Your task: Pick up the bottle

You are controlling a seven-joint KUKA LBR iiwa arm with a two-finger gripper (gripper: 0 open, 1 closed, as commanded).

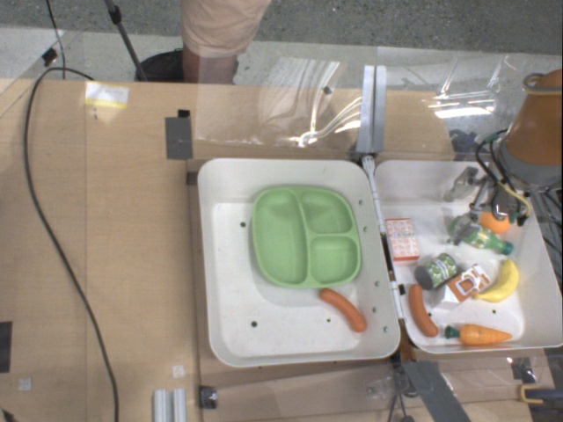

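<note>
While the arm is reaching in over the right bin (440, 183), the claw (482, 207) is hovering low above that bin's far right part, and whether it is released or clenched cannot be told, since cables and the orange band are crowding it. Nothing is visibly sitting in its grasp.

Just under and beside the claw, the bottle (480, 233) is lying on its side on the bin floor: a small green body with an orange cap. Its long axis is running roughly left to right with a slight slant, the green end pointing toward the bin's middle and lower right, though blur is making the exact ends hard to read.

Judging by its look, it is probably a light, stiff plastic toy, smooth and rounded, so it is likely rolling or slipping easily under a glancing touch. Closing across the narrow body, at right angles to the long axis and near its middle, seems the safest hold.

Moving outward from the bottle, a banana (500, 280) is lying just below it, a dark can (437, 270) is sitting lower left, a carrot (478, 333) is resting farther below, and a green plate (306, 236) is lying well to its left in the other bin.
</note>
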